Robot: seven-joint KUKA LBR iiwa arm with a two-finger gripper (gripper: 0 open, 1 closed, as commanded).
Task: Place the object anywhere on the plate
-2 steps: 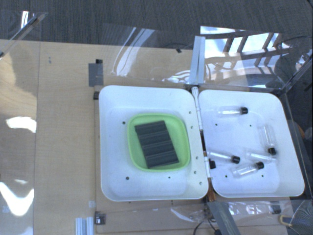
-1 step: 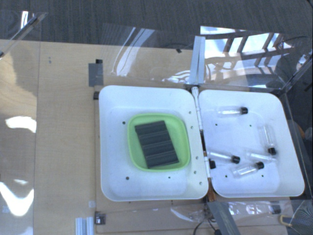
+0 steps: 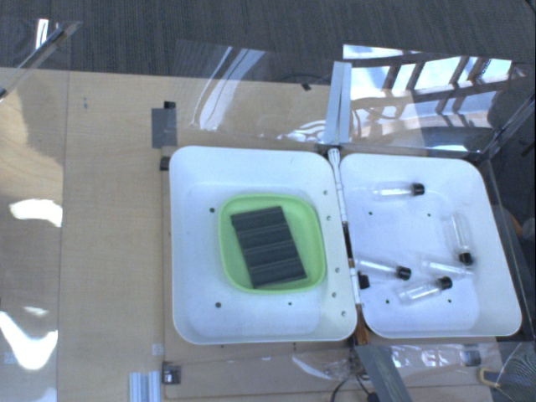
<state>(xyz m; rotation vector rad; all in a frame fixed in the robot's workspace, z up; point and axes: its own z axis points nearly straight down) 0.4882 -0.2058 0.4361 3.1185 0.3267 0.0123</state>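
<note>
1. Dark grey carpet (image 3: 167, 15) fills the far part of the scene, and nearer lies a pale wooden counter (image 3: 100, 266) with bright glare patches along its left side.
2. Two shallow white bins sit side by side on the counter, touching along their inner edges: the left bin (image 3: 193, 308) and the right bin (image 3: 494, 308).
3. A thin metal upright (image 3: 339, 99) stands at the far end of the seam between the bins.
4. A green plate (image 3: 228, 224), square with rounded corners, lies flat in the middle of the left bin, well clear of that bin's walls on every side.
5. A dark grey ribbed block (image 3: 267, 247) lies flat on the plate, wholly inside its rim. It is turned a little off the plate's edges, with its long side running from far to near.
6. The right bin holds at least four clear tubes with black caps, all lying on their sides.
7. One tube (image 3: 394, 192) lies near the far wall, with its cap pointing right.
8. A second tube (image 3: 459, 233) lies by the right wall, with its cap at its near end.
9. A third tube (image 3: 378, 267) lies just beside the left wall, and a fourth tube (image 3: 423, 291) lies nearer and to its right. These two are close together but apart.
10. Whether the claw is open or closed, or has hold of anything, cannot be told.
</note>
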